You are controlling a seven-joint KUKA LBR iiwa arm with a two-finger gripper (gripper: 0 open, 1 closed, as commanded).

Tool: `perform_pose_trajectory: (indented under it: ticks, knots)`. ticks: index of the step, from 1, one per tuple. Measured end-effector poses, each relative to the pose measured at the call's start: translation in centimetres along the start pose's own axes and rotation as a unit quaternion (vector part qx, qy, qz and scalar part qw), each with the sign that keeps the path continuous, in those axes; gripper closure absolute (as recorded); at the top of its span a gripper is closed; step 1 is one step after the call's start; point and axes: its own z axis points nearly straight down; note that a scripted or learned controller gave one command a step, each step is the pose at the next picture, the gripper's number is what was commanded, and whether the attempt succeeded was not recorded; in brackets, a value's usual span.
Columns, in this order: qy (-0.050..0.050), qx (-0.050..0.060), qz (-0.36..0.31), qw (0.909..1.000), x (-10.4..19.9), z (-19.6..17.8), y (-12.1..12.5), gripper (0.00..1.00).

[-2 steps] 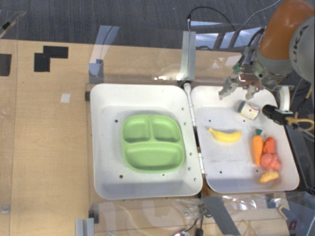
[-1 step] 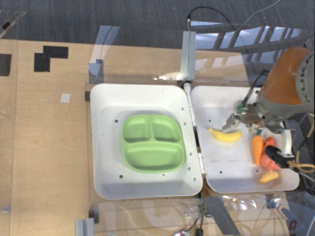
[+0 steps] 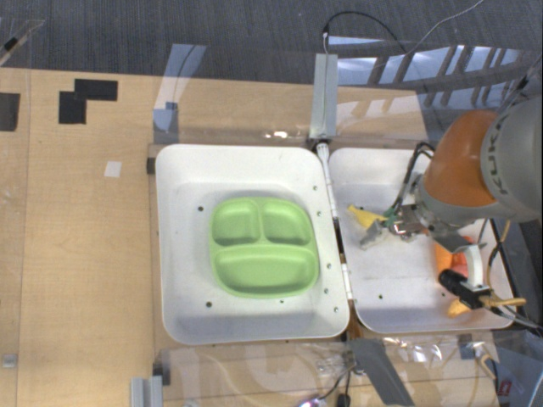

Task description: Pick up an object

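End effector [image 3: 386, 225] is low over the right bin [image 3: 382, 287], near that bin's upper left part. The arm [image 3: 462, 168] behind it covers much of the bin's right side. Whether the end effector is open or closed cannot be told from this angle, and nothing can be confirmed as held.

A yellow object [image 3: 362, 216] lies just to the left of the end effector, touching it or nearly so. This looks like the item targeted for pickup. It sits on the bin floor close to the dividing wall, so approach room on that side is limited, which probably explains the reach from the right.

An orange piece [image 3: 447, 256] lies to the right of the end effector, partly under the wrist, and its shape is unclear.

A green divided plate [image 3: 263, 244] sits flat in the middle of the left bin [image 3: 182, 227], well to the left of the end effector and out of its path. Both bins rest side by side on the table [image 3: 76, 253].

Assessment: the grasp is at the approach or closing stage, and no lift is evident. The main risk is that the object slides towards the wall rather than seating.
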Motion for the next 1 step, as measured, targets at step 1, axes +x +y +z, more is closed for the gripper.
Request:
perform_pose_trajectory:
  ticks: [1]
  knots:
    - [0.0, -0.004, -0.001, 1.0, 0.21, -1.22, 0.35, 1.0]
